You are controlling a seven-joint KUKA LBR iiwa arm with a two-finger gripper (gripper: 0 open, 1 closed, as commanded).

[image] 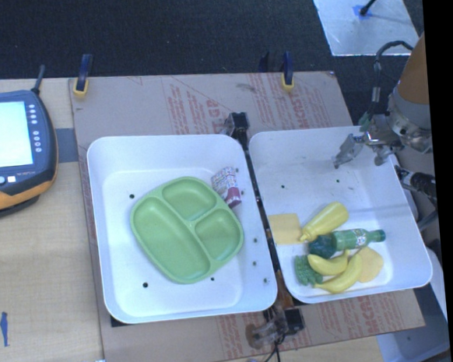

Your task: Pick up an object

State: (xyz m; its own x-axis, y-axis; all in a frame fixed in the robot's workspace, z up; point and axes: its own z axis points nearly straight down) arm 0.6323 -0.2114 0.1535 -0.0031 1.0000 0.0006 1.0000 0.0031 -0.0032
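White plastic makes up both shallow bins on my bench, side by side on a sheet of brown cardboard point(173, 102). I see the left bin point(113, 224) holding a green divided plate point(186, 229) that fills most of its floor, tilted slightly, with a small red-and-white packet point(228, 185) just beside the plate's far right edge, close to the bin's right wall. The right bin point(302, 151) carries a cluster in its near half: a yellow squeeze bottle point(323, 221) lying on its side, a pale yellow square block point(285, 229) touching it towards the bin's left wall, a green bottle point(348, 240) lying across below them, a banana point(334, 275) along the near edge, a dark green piece point(304, 272) beside it, and a round yellow-orange item point(370, 263) towards the near right corner. At the bin's far right corner I see the arm's wrist, with the gripper point(361, 148) hanging over bare floor, well apart from the cluster. Its fingers point(344, 153) stand spread with nothing between them.
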